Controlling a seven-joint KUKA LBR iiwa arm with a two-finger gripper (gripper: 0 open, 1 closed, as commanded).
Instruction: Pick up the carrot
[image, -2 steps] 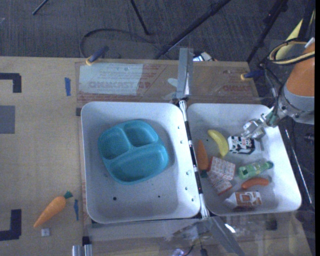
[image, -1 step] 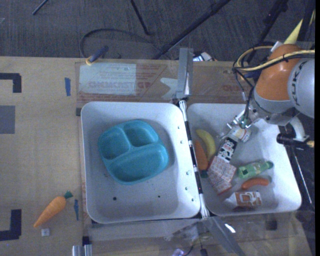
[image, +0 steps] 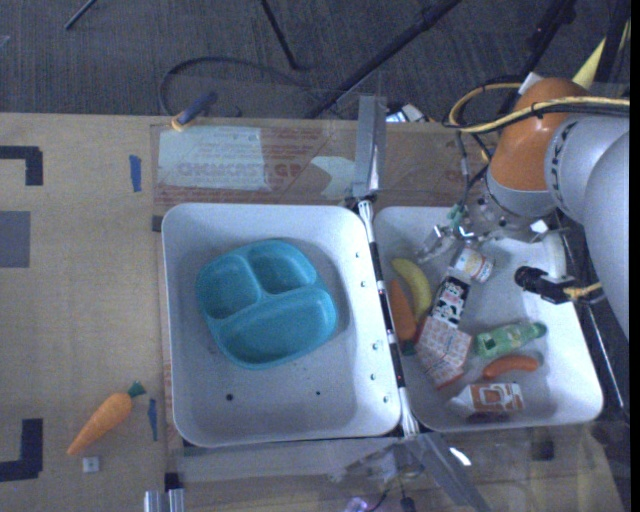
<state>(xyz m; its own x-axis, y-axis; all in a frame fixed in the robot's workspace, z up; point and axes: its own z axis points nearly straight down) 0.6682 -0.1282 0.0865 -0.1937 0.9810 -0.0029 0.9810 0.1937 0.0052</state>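
A toy carrot (image: 100, 421), orange with a green top, lies on the wooden bench left of the left bin's front corner, outside both bins. My gripper (image: 452, 237) hangs over the back part of the right bin (image: 570, 400), far from that carrot. It is open, with nothing between its fingers. A small white bottle (image: 472, 265) lies just below it. Another orange, elongated item (image: 402, 310) rests against the right bin's left wall beside a banana (image: 414, 283).
The left bin (image: 190, 400) holds a blue divided plate (image: 266, 301). The right bin also holds a black-and-white carton (image: 451, 300), a patterned box (image: 442, 350), a green bottle (image: 508, 338), a red-orange sausage-like item (image: 511, 365) and a small carton (image: 496, 398).
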